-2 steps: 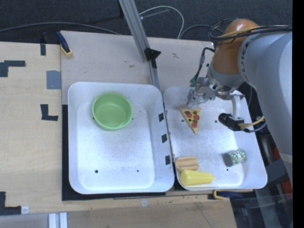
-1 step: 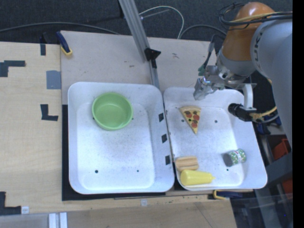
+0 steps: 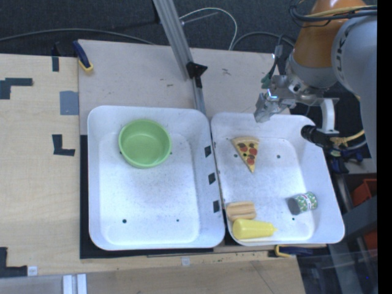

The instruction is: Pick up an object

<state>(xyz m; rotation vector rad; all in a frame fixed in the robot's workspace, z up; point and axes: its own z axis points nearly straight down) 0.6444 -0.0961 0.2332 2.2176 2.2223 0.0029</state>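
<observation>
Now the grey gripper (image 3: 264,114) is hovering over the right white bin's (image 3: 321,164) twelve o'clock edge; I cannot tell its grasp. The triangular pizza slice toy (image 3: 247,151) is lying near, at seven o'clock. Going down slowly and straight seems best.

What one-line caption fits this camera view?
Gripper poised over right bin's far edge; pizza slice, hot dog, yellow piece, can inside; green bowl in left bin.

Green bowl (image 3: 145,143), yellow bottle (image 3: 253,228), red-spotted pizza slice (image 3: 247,151), speckled white bins (image 3: 104,225)
</observation>
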